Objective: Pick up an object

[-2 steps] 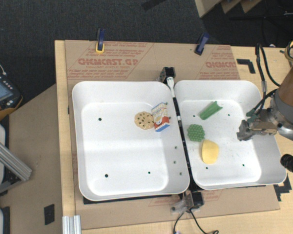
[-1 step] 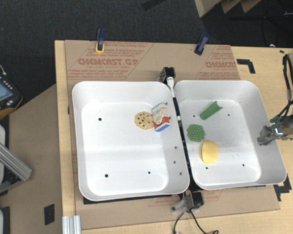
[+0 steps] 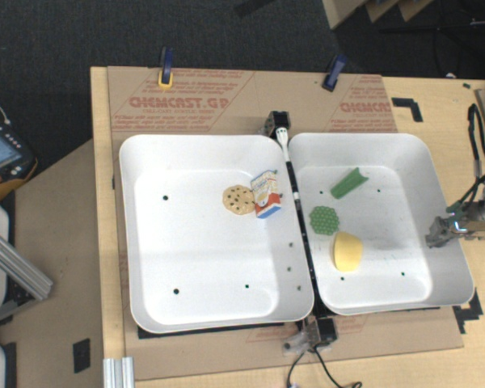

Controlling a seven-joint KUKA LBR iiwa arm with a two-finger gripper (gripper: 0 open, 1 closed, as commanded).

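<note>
White bins (image 3: 145, 217) hold a speckled tan cookie (image 3: 238, 200) and yellow lemon (image 3: 347, 251).

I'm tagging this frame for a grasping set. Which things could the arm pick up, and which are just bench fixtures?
Candidates to pick:
round tan cookie
small white and red carton
long green flat piece
round green knobbly disc
yellow rounded block

Fixtures:
left white bin
right white bin
blue clamps
end effector

The gripper (image 3: 443, 231) reaches in low from the right edge, nothing visible between its fingers.
</note>
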